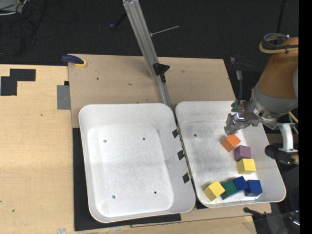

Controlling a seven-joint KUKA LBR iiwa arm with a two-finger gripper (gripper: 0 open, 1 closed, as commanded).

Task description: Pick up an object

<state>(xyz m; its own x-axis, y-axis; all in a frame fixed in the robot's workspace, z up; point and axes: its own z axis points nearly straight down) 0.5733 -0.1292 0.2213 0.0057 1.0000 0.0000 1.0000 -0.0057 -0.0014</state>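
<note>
A: So, where is the claw point(233, 126) sitting?

B: Over the right bin point(204, 130), toward its right side. It hangs just above the orange block point(231, 142), its tip close to that block's upper edge (touching or not, I cannot tell).

A: Is it wide, narrow, holding something?

B: I cannot tell. The metal tip is small and blurred from this slant, and nothing shows between its parts.

A: And the things to pick?

B: All in the right bin. Below the orange block lies a purple block point(243, 152), just beside it, and under that a yellow block point(246, 165). Along the bin's near edge sits a cluster: a second yellow block point(213, 190) at the left, a green block point(229, 188) against it, then two blue blocks point(247, 185) at the right.

A: The other bin?

B: The left bin point(97, 126) lies beside the right one on the counter point(117, 82). A slanted metal rail point(144, 38) rises from between the bins toward the top of the view, and the arm point(278, 79) comes in from the right, grey with its orange band
</note>
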